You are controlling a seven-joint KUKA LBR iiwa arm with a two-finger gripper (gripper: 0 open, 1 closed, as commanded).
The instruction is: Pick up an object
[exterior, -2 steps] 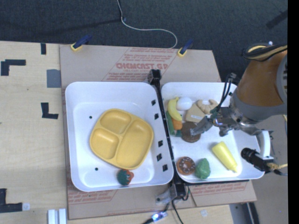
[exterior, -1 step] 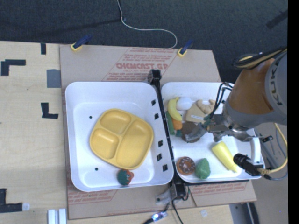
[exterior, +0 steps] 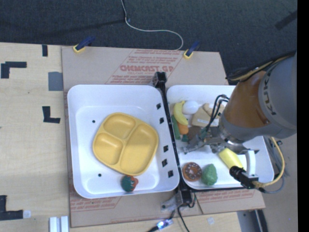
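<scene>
The gripper (exterior: 193, 144) hangs low in the right bin (exterior: 270, 166) beside the banana (exterior: 179, 114); its state is unclear. Cardboard (exterior: 145, 66) underlies both bins.

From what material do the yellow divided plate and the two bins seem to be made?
The yellow divided plate looks like moulded plastic, matte to slightly glossy: uniform colour, soft rounded compartment ridges. The left bin and right bin look like smooth white plastic with rounded rims, though painted metal cannot be ruled out.

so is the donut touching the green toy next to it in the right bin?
Apart. The camera view shows a thin strip of white bin floor between the donut and the green toy, near the front wall of the right bin.
</scene>
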